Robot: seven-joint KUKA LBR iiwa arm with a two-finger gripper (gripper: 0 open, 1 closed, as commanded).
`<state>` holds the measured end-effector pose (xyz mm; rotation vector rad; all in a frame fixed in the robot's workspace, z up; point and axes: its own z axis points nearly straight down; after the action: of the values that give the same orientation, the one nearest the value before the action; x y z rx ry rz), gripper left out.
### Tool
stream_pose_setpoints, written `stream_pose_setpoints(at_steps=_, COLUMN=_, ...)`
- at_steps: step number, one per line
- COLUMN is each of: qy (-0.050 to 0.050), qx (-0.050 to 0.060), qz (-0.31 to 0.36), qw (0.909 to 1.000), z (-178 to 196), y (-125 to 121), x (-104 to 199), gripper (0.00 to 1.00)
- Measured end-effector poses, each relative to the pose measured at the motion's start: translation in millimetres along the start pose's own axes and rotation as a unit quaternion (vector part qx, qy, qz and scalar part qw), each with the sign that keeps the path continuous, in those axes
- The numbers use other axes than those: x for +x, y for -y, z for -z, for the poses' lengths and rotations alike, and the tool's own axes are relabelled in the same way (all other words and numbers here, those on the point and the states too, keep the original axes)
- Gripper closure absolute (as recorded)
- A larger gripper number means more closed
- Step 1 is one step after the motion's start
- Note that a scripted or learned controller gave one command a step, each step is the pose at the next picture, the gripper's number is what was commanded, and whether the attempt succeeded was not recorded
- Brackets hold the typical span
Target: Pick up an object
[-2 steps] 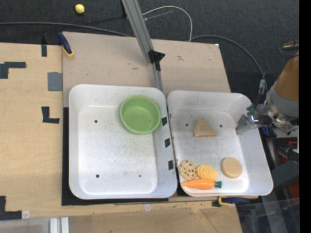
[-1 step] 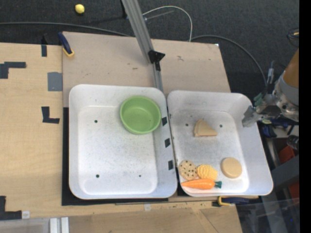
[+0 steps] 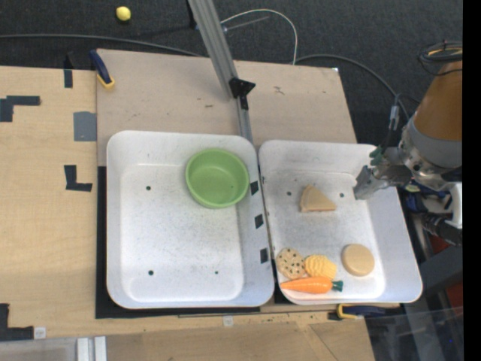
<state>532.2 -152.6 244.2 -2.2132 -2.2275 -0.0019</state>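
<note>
Bins sit side by side on the bench: the left bin (image 3: 128, 224) holds a green bowl (image 3: 217, 177) near its upper right corner, and the right bin (image 3: 391, 269) holds five small food-shaped pieces. A tan wedge (image 3: 318, 199) lies near the middle of the right bin, well apart from the others. Along the near edge a chocolate-chip cookie (image 3: 289, 262) and a yellow waffle-textured biscuit (image 3: 321, 266) sit just beside each other, with an orange carrot (image 3: 310, 285) with a green tip lying flat just below them, touching or nearly so. A pale round disc (image 3: 358, 259) rests to their right.

The gripper (image 3: 366, 183) hangs over the right bin's upper right part, near the rim, with the grey arm and its orange band (image 3: 445, 104) behind it. How its jaws stand cannot be told from this angle, and nothing is visible between them.

The wedge is the closest piece, to the gripper's left and slightly below, with bare bin floor between them. It is light tan, with a curved lower edge and a point toward the top.

A grey pole (image 3: 214, 36) slants down from the top toward the seam between the bins. A yellow ball (image 3: 123, 13) lies on the dark floor at upper left.
</note>
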Motion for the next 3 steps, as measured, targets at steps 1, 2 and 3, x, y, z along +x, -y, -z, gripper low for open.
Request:
stream_pose_setpoints(at_steps=1, qy=0.0, qx=0.001, qz=0.0, qw=1.0, z=-12.2, y=1.1, x=51.6, gripper=1.0)
stream_pose_setpoints(at_steps=2, qy=0.0, qx=0.002, qz=0.0, qw=1.0, z=-20.2, y=7.8, x=96.4, gripper=1.0)
stream_pose_setpoints(at_steps=3, qy=0.0, qx=0.002, qz=0.001, qw=1.0, z=-22.7, y=13.9, x=160.5, gripper=1.0)
